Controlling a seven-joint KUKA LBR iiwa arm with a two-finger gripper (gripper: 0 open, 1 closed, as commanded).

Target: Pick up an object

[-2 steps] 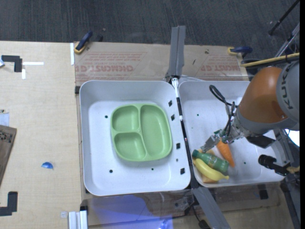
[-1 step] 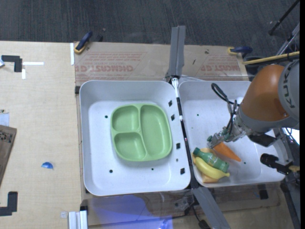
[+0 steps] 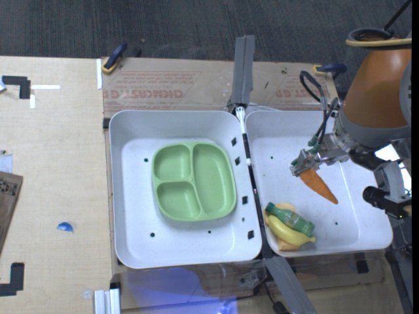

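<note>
My gripper (image 3: 305, 164) hangs over the middle of the right bin (image 3: 278, 152), on the grey arm with the orange band (image 3: 380, 87) coming in from the right. Its fingers are closed on the thick end of an orange carrot (image 3: 319, 184). The carrot slants down and to the right from the fingertips, with its pointed tip toward the bin's right side. I cannot tell whether the tip touches the bin floor. A yellow banana (image 3: 287, 233) lies at the bin's front left corner, with a small green item (image 3: 293, 219) resting on top of it.
The left bin (image 3: 127, 195) holds a green plate (image 3: 194, 180) with three compartments, lying flat at its centre. A grey divider (image 3: 243, 64) rises behind the seam between the bins. Cardboard (image 3: 163, 84) lies behind the left bin. Light wooden bench top (image 3: 52, 175) spreads to the left.
</note>
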